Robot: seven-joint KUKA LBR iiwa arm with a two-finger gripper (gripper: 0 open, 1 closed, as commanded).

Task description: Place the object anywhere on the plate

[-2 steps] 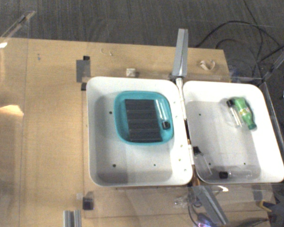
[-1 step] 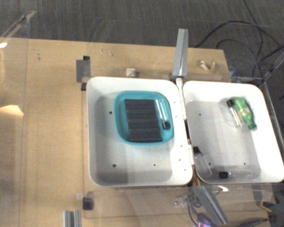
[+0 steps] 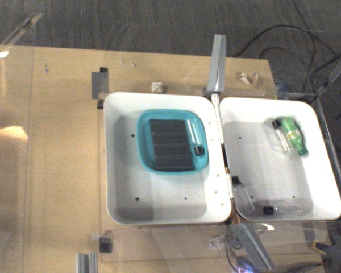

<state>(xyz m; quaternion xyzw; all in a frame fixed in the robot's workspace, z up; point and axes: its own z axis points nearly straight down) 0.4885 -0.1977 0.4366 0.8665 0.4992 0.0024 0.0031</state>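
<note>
The gripper and its state cannot be made out here. A small green clear-plastic bottle point(image 3: 291, 135) lies on its side in the right white bin point(image 3: 324, 169), near the far corner. The left white bin point(image 3: 119, 169) holds a teal rounded-square plate point(image 3: 145, 135) bearing a dark ribbed rectangular object point(image 3: 169, 145).

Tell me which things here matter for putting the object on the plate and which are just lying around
Part of the job:
- green bottle, lying in the right bin
- teal plate in the left bin
- dark ridged block already on the plate

Just lying about:
- cables on the floor
- metal post behind the bins
</note>
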